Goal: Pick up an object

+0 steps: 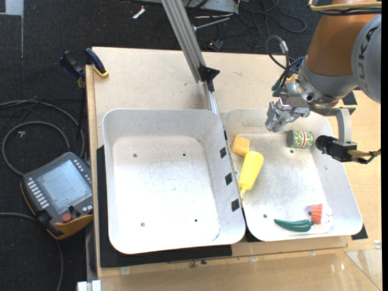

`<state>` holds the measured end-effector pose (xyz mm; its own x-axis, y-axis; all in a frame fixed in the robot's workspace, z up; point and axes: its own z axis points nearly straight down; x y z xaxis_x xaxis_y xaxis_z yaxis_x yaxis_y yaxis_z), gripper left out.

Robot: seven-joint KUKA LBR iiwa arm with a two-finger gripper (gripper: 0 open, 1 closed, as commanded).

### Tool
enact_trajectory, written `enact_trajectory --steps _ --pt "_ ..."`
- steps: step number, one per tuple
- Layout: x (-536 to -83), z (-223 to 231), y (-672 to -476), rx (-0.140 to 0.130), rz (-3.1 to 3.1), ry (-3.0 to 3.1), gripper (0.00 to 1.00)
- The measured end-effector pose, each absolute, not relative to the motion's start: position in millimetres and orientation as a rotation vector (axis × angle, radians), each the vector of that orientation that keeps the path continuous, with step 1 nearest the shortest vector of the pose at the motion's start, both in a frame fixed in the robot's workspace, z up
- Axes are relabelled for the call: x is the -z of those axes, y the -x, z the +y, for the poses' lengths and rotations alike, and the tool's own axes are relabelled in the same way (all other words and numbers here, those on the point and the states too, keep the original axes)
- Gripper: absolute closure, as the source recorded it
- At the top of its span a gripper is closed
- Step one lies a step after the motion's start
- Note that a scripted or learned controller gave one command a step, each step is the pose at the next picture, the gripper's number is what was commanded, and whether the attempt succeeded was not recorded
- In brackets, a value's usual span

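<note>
Both white bins sit side by side on bench; left bin (121,123) is the one w/ nothing pointed out in it, right bin (339,180) holds all objs. Arm w/ orange band comes in from right, gripper (277,119) hanging over right bin's back edge, nothing betw fingers; can't tell how wide. Yellow bottle (250,169) lies by divider, yellow block (240,145) touching its top. Green can (300,139) just right of gripper. Green pepper (293,224) and orange-red piece (315,212) near front edge.
</note>
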<state>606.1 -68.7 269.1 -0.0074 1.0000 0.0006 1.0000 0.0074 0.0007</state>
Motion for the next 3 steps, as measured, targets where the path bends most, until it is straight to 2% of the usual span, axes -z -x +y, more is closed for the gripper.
enact_trajectory --steps 1,3 --pt "-270.3 -18.4 -618.1 -0.003 2.229 -2.212 1.0" --pt "-232.0 87.5 -632.2 0.0 2.231 -2.214 1.0"
